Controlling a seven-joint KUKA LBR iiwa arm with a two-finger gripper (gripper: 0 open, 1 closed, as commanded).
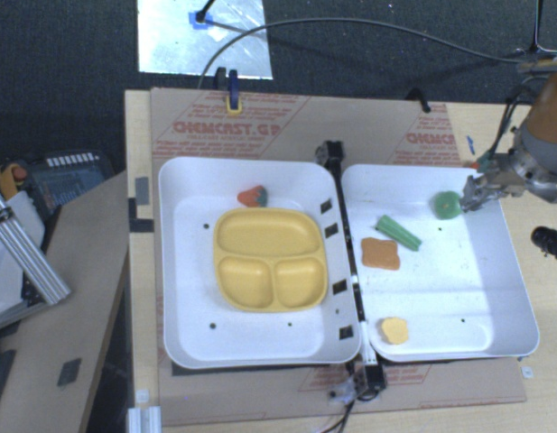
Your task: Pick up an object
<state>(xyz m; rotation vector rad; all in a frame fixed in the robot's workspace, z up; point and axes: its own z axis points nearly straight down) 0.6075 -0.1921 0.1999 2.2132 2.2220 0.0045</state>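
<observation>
My gripper (471, 196) reaches in from the right and sits low at the far right side of the right bin (504, 332). A green ball-like object (446, 206) lies just left of its fingertips, touching or nearly touching them. Further left in that bin lie a green stick-shaped piece (398, 232), an orange-brown flat piece (381, 253) and, near the front edge, a yellow round piece (394, 330). I see nothing held between the fingers.
The left bin (183, 332) holds a yellow divided plate (268, 258) and a small red and green object (252, 196) behind it. A black divider (344, 242) joins the bins. Cables run across the back of the bench.
</observation>
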